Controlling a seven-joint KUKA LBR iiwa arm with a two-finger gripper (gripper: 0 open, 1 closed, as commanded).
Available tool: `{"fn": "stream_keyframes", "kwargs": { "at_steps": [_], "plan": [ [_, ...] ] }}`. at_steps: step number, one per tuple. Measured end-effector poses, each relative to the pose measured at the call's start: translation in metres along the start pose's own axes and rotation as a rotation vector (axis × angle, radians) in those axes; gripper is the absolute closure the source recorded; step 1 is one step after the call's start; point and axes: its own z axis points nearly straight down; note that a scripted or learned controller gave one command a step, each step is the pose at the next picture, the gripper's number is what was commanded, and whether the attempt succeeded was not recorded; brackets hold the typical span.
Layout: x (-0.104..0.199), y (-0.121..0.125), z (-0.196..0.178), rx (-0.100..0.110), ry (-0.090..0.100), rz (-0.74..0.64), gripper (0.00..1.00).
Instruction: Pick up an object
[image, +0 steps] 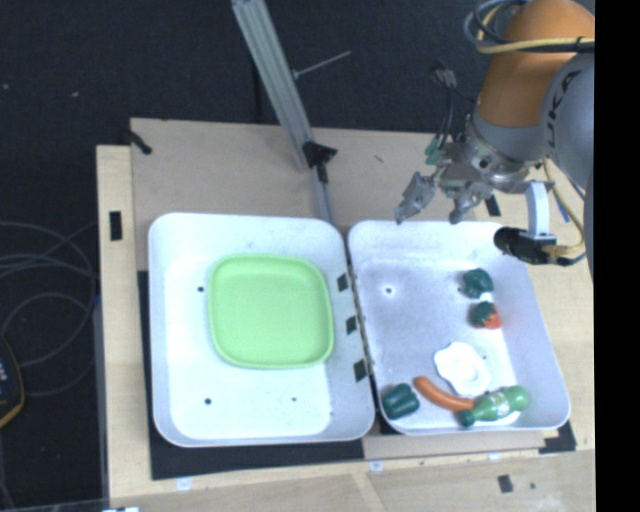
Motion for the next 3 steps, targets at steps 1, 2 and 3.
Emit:
{"fn": "stream_keyframes", "kwargs": {
  "at_steps": [1,2,3],
  "plan": [
    [0.000,0.001,-0.003,-0.005,0.000,0.000,0.00],
    [0.002,-0.007,0.043,-0.001,-0.001,0.000,0.00],
    [-0.002,-0.015,0.102,0.001,-0.001,0.001,0.00]
  ]
}}
